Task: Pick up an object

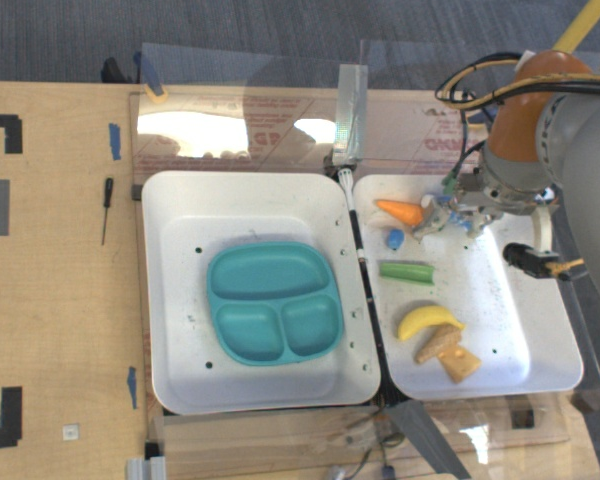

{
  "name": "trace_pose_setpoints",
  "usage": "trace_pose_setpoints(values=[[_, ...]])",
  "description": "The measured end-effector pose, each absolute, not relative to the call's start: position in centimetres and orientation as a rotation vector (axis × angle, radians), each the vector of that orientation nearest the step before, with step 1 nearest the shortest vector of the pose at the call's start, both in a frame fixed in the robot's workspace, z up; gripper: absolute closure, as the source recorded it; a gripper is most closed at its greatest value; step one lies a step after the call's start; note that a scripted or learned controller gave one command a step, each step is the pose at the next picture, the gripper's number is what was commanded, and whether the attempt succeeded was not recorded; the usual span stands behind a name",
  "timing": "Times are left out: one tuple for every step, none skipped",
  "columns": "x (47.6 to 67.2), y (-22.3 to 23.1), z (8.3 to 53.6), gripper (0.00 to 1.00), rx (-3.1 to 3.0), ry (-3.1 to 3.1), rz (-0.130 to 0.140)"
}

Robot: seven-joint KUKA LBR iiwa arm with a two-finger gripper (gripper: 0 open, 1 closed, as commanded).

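Note:
In the right bin (540, 353) lie an orange carrot (399, 210), a small blue piece (395, 238), a green pod (407, 271), a yellow banana (428, 321) and a brown bread piece (450, 354). My gripper (446, 214) hangs low over the bin's far end, just right of the carrot's thick end and close to it. Whether it touches the carrot is unclear. The grey arm with its orange band (525, 108) reaches in from the upper right.
The left bin (170, 268) holds a teal divided plate (274, 300). A clear panel and a metal post (351, 113) stand behind the bins. Black cables loop above the wrist. A screwdriver (106, 208) lies on the wooden bench at left.

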State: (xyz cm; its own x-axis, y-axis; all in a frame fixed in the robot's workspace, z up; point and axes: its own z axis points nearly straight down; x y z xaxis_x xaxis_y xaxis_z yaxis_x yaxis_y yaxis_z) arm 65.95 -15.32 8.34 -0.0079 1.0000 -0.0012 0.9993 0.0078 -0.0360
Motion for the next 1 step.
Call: trace_pose_setpoints(values=[[66.21,-10.28,8.41,0.00,-2.096,-2.327,0.034]])
